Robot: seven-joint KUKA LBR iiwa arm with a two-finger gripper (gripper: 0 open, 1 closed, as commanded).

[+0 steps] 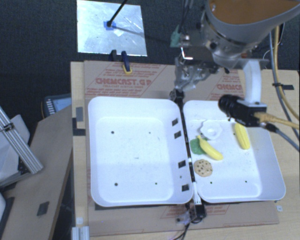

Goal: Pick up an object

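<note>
Overhead, the grey arm with its orange band (243, 11) is reaching in from the right and hanging its two-finger metal gripper (187, 77) above the far rim of the bench, just beyond the seam where the two shallow white plastic bins are meeting. From where I am standing its tip is blurring into a tangle of metal and cable, so I cannot tell how it is set or whether it is carrying anything. The left bin (101, 187) is lying beside the right bin (267, 187), which is holding all the small objects. A yellow toy banana (210, 149) is lying slantwise near the seam, touching a small green leafy piece (195, 146) on its left. A round brown speckled cookie (203, 167) is sitting just in front of them. A small white cup-like piece (210, 130) is resting behind the banana, and a yellow corn cob (242, 136) is lying further right, near a black cylindrical fitting (236, 110) on the arm.
</note>
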